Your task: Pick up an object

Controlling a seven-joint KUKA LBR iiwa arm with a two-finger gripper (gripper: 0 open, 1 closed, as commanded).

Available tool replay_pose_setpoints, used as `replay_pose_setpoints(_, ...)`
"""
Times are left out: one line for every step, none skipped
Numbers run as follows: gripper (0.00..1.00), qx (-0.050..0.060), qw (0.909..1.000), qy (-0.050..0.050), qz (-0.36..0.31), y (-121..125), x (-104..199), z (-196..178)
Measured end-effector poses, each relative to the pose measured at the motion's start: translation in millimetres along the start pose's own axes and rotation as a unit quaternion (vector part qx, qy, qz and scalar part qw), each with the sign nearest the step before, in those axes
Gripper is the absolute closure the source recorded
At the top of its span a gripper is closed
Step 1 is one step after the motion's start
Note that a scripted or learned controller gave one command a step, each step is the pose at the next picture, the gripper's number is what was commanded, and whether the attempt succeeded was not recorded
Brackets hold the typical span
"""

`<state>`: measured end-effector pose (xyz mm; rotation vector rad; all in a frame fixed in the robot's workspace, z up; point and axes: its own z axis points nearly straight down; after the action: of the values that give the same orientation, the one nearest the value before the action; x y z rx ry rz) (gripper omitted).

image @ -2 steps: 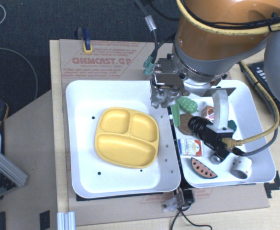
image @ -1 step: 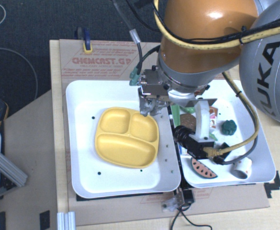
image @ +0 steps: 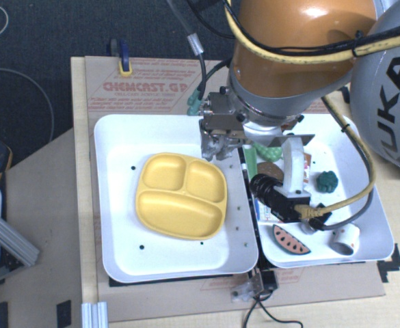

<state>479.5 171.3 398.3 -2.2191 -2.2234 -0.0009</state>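
A yellow divided plate (image: 181, 195) lies in the middle of the left white bin (image: 117, 203). My gripper (image: 215, 147) hangs low over that bin's far right corner, just beyond the plate's far right rim, under the big orange wrist. Nothing shows in its grasp. In the right bin (image: 370, 217) lie a watermelon slice (image: 292, 240), a small dark green lump (image: 326, 180), a white cup (image: 345, 238) on its side, a pale green piece (image: 268, 152) and a brown piece (image: 269, 171), the last two partly hidden by the arm.
The bins sit on a brown board (image: 152, 80) with a blue and yellow clamp (image: 124, 57) at its far edge. A tall white piece (image: 294, 164) stands in the right bin. Cables hang above the far side.
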Motion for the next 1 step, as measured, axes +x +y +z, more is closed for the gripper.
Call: replay_pose_setpoints(1.0,-0.001,1.0,0.0,-0.001,0.4,0.5,-10.2)
